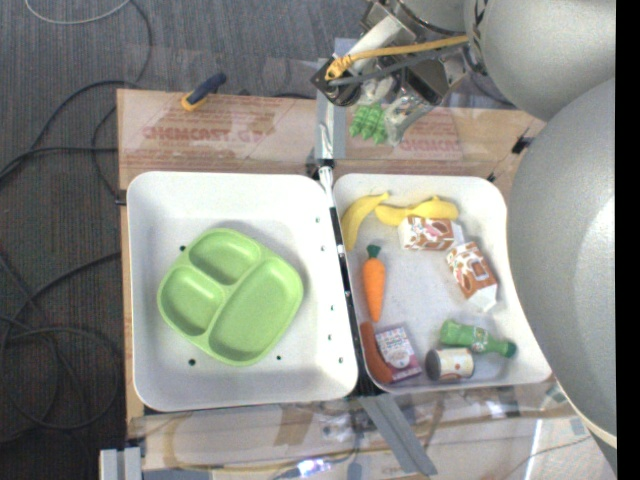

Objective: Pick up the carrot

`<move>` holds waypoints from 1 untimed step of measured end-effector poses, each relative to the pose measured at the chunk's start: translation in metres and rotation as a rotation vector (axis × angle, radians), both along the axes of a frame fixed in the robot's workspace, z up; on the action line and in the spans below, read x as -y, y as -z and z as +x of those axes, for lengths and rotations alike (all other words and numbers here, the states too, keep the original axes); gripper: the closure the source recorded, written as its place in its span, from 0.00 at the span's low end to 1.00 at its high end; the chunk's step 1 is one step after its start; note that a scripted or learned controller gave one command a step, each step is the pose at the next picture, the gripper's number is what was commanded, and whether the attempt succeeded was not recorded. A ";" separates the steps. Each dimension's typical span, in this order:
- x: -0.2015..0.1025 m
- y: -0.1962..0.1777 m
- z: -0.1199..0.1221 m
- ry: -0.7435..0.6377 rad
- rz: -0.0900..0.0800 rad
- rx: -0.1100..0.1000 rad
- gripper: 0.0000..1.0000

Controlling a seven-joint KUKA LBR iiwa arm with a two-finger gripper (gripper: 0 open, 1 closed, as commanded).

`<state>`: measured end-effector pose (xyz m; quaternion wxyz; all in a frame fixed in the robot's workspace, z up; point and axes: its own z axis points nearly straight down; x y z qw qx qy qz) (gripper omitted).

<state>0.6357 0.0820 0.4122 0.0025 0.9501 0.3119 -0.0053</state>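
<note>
Camera view: carrot (373, 281) lies in the right bin (520, 278), near the wall at 9 o'clock, leaf end toward 12.
At 12 o'clock from it lie two bananas (395, 212); at 3 o'clock, two small packets (450, 253); at 6 o'clock, a dark red packet (392, 352). The gripper (385, 103) hangs above the bench at 12 o'clock past the bin's rim, with something green at its tip; I cannot tell how open it is.

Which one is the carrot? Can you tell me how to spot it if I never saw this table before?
Look at the right white bin, the one full of toy food. Along its left side, just below the yellow bananas, lies the carrot, pointing down toward a red packet. It is the only orange cone with a small green top; its neighbours are yellow, red or boxy.
</note>
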 end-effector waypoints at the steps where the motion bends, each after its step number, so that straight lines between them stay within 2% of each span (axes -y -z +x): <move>1: -0.025 -0.004 -0.033 0.149 0.002 -0.001 1.00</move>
